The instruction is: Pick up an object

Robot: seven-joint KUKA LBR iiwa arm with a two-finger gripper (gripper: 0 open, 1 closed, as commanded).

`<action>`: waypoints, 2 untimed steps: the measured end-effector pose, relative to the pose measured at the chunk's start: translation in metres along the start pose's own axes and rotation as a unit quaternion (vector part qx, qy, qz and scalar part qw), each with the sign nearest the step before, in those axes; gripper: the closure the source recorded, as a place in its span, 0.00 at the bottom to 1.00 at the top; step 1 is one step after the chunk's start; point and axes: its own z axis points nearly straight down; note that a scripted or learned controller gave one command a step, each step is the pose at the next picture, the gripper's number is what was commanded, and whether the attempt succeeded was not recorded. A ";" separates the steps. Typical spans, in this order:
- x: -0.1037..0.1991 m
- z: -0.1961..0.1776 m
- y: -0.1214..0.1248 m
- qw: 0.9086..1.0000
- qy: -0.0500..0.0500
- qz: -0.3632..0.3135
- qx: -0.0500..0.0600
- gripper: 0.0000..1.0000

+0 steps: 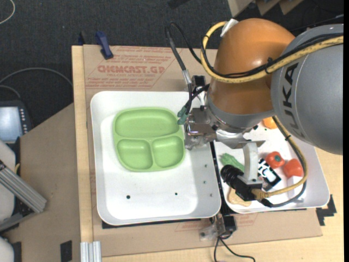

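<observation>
While the light green three-compartment plastic plate (147, 138) sits in the left shallow white bin (152, 192) | metal gripper (195, 134) just beside plate's right rim, grip state cannot be told | right white bin (319, 187): red and orange pieces (292, 168)

Reference item: left white bin (152, 201), seated on a brown worktop (82, 146). A second white bin (319, 190) stands just beside its right edge. Red printed lettering (131, 68) marks the worktop just behind the reference bin. A blue clip (103, 44) sits on the worktop's far edge, behind the bin's far-left corner. Dark carpet (49, 21) lies beyond. A metal rail (22, 192) and a lit screen (10, 121) stand well left of the bin, off the worktop.
</observation>
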 end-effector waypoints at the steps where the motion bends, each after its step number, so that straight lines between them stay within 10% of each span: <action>1: -0.100 -0.152 0.001 1.000 -0.001 0.006 -0.009 1.00; 2: -0.053 -0.248 0.001 1.000 0.001 -0.001 -0.006 1.00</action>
